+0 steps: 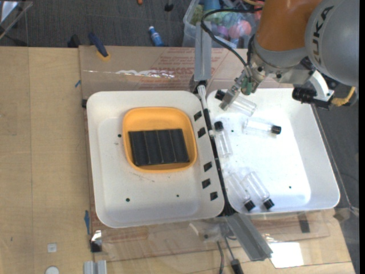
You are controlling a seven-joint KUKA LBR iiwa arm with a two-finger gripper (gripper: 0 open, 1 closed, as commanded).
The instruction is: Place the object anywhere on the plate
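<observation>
Plate in left bin; vials in right bin.

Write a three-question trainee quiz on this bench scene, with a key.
1. True or false: the yellow plate sits in the right bin.
2. What lies on the plate? A) a dark ribbed block B) a clear vial C) nothing
3. Fill in: the clear vials with black caps lie in the ____ bin.

Key: 1 false, it sits in the left bin. 2 A. 3 right; the gripper is above that bin's far left corner.
</observation>
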